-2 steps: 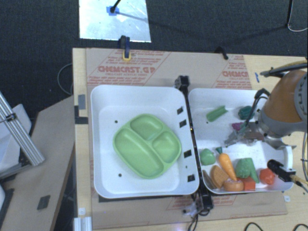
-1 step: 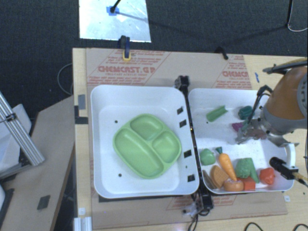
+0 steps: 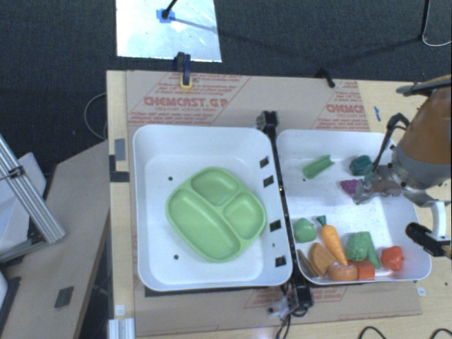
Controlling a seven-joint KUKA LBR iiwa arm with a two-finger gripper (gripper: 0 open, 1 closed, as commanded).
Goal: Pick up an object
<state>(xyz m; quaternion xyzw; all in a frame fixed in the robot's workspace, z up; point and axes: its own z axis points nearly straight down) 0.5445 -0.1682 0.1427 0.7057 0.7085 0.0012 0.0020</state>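
left bin (image 3: 152,161): I've got a green divided plate (image 3: 215,214) sitting in it
bench top: cardboard sheet (image 3: 212,101), blue clamp (image 3: 184,68)

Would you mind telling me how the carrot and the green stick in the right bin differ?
The carrot is orange with a green top; the green stick is one plain green. The carrot lies at the near side, packed against other toy foods, while the stick lies alone at the far side. The carrot tapers to a point; the stick keeps an even width. Both are elongated and lie flat in the right bin.
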